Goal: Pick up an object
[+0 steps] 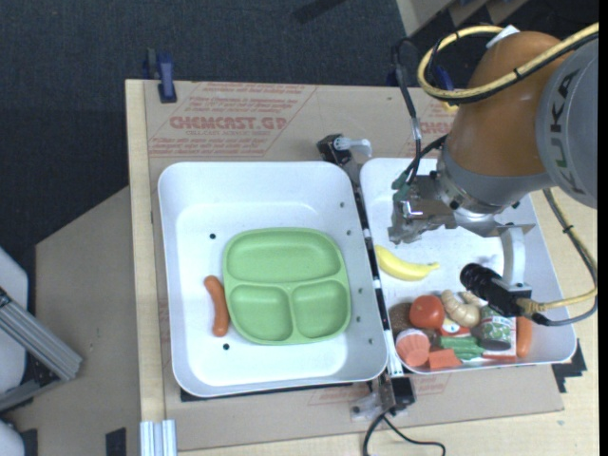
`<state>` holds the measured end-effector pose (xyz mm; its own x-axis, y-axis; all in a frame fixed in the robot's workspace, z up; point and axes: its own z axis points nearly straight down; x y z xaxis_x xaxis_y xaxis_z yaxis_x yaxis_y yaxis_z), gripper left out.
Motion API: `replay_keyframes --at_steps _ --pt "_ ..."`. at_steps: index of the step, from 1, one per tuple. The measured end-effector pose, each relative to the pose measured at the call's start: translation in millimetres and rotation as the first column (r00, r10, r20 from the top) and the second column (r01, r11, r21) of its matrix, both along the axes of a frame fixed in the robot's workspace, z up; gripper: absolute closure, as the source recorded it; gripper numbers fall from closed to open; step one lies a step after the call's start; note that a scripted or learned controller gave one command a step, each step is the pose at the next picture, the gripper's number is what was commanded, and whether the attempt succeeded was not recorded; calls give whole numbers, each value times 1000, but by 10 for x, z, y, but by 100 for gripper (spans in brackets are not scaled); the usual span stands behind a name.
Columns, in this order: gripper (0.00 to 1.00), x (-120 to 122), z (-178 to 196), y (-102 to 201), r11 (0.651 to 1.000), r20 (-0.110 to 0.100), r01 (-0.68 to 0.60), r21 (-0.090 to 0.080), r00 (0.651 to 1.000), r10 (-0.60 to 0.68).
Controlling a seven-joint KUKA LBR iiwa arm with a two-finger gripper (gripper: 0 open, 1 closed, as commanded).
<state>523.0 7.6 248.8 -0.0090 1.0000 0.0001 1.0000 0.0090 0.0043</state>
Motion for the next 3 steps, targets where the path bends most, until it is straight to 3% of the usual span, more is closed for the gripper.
replay_keyframes --at_steps 1,2,3 --pt "100 303 -443 511 1000 -7 3 1 1000 -3" --pt "100 95 386 1838 1000 4 -8 8 1000 8" --pt "100 394 1048 590 1000 7 21 -4 1000 -21"
